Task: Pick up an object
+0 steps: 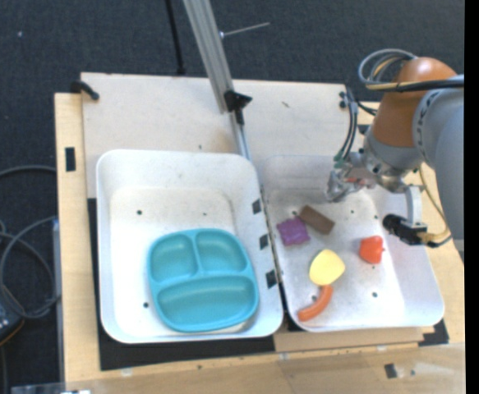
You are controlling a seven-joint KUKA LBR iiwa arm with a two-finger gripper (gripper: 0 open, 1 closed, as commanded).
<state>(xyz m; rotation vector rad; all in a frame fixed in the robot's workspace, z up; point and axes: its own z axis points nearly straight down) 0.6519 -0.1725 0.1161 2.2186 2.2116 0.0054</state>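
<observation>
In the camera view the grey arm point(436, 130) with its orange band comes in from the right and bends down over the far right part of the right bin point(412, 302), and its pincer point(338, 189) hangs at the bin's far side, near the upper wall. Whether the pincer is wide or narrow I cannot tell, for its tip is small and blurred against the white floor, and nothing can be made out in its grip. Closest to the pincer, a little nearer the camera and to its left, lies a brown block point(316, 218), tilted, and just beyond that on the same side sits a purple block point(292, 231), the two almost touching. Nearer the camera and slightly to the pincer's right rests a small orange-red piece point(371, 249). Farther toward the front, below the pincer, lies a yellow rounded piece point(326, 266), and touching its lower edge is a curved orange piece point(315, 304) near the bin's front wall. Well to the pincer's left, across the divide, the left bin point(124, 179) holds a blue divided plate point(202, 279) in its front half.
</observation>
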